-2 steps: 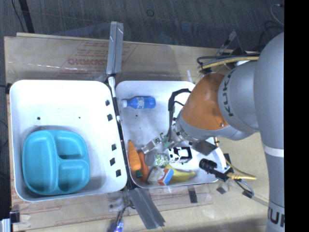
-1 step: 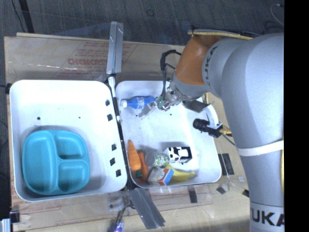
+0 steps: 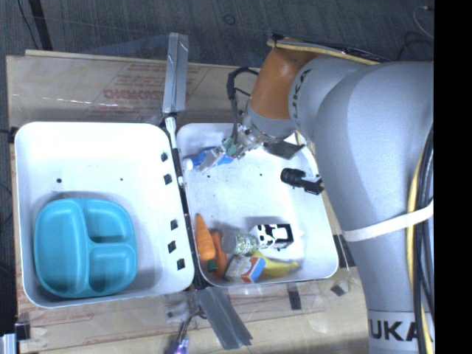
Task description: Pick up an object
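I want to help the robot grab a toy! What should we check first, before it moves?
1. Gripper is over the right bin: ok.
2. Something lies near it: a blue object at the bin's top left: ok.
3. Blue object between the fingers: cannot tell.
4. More toys left to pick: carrot, banana and black-and-white toy at the bottom: ok.
5. Blue tray sits in the left bin, out of the way: ok.

Arm (image 3: 369, 161) body cut off by right and bottom frame edges; covers right bin (image 3: 221, 135) right wall. Tool (image 3: 234, 147) fingertips small, blurred; state unreadable. Blue item (image 3: 200, 158) beside tool too small to identify. Lower pile: carrot (image 3: 203, 238) and banana (image 3: 279, 268) partly overlapped.
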Robot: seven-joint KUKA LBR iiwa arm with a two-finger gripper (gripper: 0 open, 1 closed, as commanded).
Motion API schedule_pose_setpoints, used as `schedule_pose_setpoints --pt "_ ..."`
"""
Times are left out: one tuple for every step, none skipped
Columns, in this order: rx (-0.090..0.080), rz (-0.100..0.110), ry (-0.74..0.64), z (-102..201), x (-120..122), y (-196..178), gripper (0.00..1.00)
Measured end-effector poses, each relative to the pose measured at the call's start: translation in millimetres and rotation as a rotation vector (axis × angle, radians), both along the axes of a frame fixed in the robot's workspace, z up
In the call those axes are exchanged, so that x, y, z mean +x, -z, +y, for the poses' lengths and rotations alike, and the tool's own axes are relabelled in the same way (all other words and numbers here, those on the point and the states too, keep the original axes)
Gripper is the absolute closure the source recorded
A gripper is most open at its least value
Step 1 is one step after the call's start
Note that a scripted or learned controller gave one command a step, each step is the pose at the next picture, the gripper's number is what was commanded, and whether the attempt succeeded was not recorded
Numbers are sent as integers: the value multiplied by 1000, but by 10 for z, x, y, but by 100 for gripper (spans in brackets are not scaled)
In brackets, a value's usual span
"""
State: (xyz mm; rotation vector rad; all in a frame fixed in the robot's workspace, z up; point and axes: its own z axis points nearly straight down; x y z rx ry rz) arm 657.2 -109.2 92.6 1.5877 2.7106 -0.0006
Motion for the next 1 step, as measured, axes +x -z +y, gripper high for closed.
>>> schedule_pose_setpoints --pt "-4 1 -5 48 -5 -6 0"
